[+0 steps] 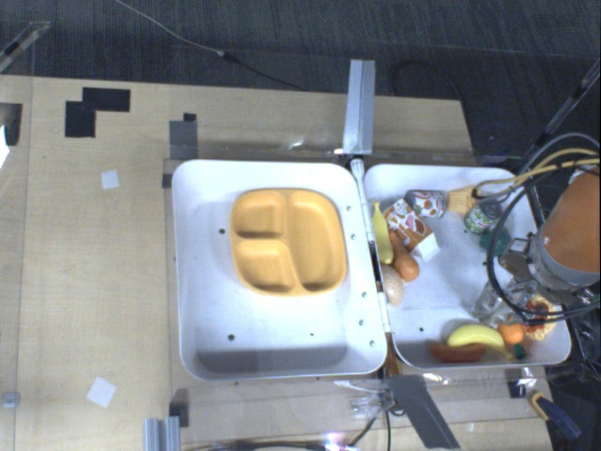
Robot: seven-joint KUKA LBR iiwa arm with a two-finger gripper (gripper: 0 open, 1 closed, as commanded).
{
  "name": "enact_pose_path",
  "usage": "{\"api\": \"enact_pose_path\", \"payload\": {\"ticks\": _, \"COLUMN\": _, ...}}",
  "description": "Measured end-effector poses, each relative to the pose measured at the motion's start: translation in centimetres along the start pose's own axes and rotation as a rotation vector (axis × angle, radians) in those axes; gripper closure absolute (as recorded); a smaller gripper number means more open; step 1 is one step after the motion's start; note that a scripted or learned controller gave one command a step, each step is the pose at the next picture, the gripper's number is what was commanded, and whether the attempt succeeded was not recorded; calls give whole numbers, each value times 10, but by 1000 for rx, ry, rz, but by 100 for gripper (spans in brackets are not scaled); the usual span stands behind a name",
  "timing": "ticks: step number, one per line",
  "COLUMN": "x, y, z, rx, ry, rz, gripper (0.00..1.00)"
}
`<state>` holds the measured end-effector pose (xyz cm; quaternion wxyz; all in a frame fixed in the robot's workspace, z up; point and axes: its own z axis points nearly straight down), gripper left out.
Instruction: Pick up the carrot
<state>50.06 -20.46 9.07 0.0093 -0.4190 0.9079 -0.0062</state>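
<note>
The carrot, a small orange piece with a green tip, lies in the front right corner of the right bin. It touches the right end of a yellow banana. My gripper hangs just above and slightly left of the carrot, below the grey arm with the orange band. Cables partly hide the gripper. Nothing is visibly held.
A dark red pepper lies in front of the banana. Near the right bin's left wall are a yellow corn-like piece, a snack box, a can, an orange-brown item and an egg. The left bin holds a yellow divided plate.
</note>
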Motion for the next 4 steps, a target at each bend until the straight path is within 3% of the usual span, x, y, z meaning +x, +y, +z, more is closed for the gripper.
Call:
{"api": "enact_pose_path", "payload": {"ticks": 1, "x": -7, "y": -5, "z": 1, "rx": -9, "ry": 0, "rz": -323, "gripper": 100}}
{"api": "enact_pose_path", "payload": {"ticks": 2, "x": 2, "y": 5, "z": 0, "rx": 1, "ry": -5, "rz": -543, "gripper": 100}}
{"api": "enact_pose_path", "payload": {"ticks": 3, "x": 5, "y": 9, "z": -3, "rx": -16, "ry": -1, "rz": -658, "gripper": 100}}
{"api": "enact_pose_path", "payload": {"ticks": 4, "x": -40, "y": 19, "z": -80, "rx": -12, "ry": 2, "rz": -359, "gripper": 100}}
